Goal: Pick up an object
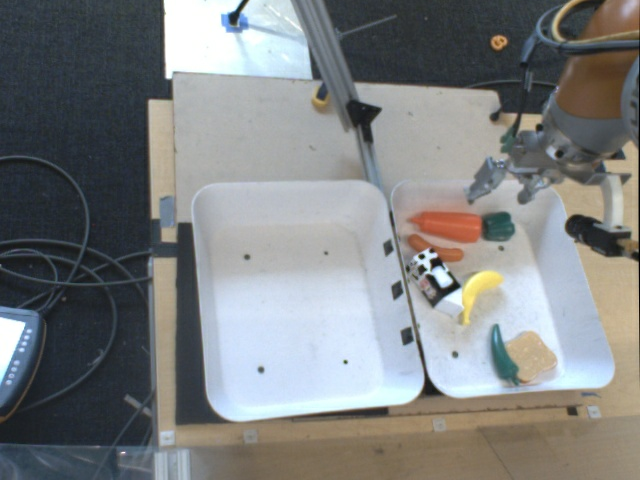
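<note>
Camera view looks down at a slant on both bins, and the arm (600,68) comes in from the right, partly cut off by the frame edge so you mostly get the orange band and grey wrist. Its gripper (512,180) hangs over the far rim of the right bin (585,298). Two metal fingers (487,180) look spread apart with nothing between them, though they're small and a bit blurry, so I wouldn't swear to the exact gap.

All the stuff sits in the right bin. A big carrot (450,226) with a green top lies just below the gripper, not touching it. A smaller orange piece (437,249) sits right beside the carrot; hard to say what it is. Below that a black-and-white box (434,278) lies tilted near the divider, with a banana (479,291) touching or slightly overlapping its right end. Near the front corner a green pepper (500,355) lies against a tan thing that looks like bread (532,356).

Left bin (300,298) only shows a few dark dots on the floor. A grey pole (330,58) crosses the bench from the top. On the left a tablet-ish device (15,353) is cut off by the frame, with cables (70,258) around it.
</note>
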You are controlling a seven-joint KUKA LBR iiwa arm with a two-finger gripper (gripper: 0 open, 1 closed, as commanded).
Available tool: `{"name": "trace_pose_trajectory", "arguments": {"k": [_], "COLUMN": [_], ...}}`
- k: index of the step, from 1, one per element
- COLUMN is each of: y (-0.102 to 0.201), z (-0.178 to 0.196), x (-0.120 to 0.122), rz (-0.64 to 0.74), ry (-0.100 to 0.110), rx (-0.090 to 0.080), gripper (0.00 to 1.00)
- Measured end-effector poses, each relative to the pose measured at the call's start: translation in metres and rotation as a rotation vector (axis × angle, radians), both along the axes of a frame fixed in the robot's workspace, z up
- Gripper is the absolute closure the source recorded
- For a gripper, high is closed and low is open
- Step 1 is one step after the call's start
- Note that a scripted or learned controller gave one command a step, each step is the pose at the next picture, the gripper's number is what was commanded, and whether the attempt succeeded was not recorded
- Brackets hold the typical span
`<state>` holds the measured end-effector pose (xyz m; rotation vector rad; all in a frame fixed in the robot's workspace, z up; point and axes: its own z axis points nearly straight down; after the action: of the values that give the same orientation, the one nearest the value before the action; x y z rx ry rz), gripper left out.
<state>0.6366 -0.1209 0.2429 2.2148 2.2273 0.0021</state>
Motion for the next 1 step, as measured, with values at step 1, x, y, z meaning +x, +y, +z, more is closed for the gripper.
{"name": "trace_pose_trajectory", "arguments": {"k": [1], "y": [0.0], "z": [0.0001], "x": [0.0], "rz": [0.0], "ry": [0.0], "rx": [0.0], "gripper": [0.0]}}
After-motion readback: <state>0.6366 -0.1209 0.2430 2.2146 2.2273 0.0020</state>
